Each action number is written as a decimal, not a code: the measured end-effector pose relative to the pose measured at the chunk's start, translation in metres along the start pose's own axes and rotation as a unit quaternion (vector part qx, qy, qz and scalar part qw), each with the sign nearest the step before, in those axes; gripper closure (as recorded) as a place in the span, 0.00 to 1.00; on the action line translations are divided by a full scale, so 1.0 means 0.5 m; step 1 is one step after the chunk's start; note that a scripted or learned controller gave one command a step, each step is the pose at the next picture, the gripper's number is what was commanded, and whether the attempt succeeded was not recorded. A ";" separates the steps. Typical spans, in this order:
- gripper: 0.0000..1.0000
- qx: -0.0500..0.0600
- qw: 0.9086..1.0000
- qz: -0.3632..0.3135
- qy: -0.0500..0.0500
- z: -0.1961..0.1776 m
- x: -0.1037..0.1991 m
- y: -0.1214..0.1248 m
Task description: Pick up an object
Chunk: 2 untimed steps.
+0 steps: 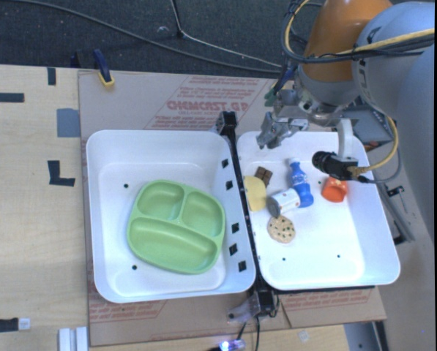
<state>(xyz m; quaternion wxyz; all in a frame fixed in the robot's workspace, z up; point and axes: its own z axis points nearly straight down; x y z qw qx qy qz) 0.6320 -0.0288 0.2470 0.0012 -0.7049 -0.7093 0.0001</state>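
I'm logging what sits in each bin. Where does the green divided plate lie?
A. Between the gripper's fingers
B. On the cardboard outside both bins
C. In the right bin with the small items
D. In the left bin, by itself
D: the green divided plate lies flat in the left bin, with nothing else in it.

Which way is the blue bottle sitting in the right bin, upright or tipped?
Tipped. The blue bottle lies on its side on the floor of the right bin, its length running along the floor, beside the grey-capped white container.
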 end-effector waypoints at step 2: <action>1.00 0.002 1.000 0.000 0.000 0.042 0.198 -0.089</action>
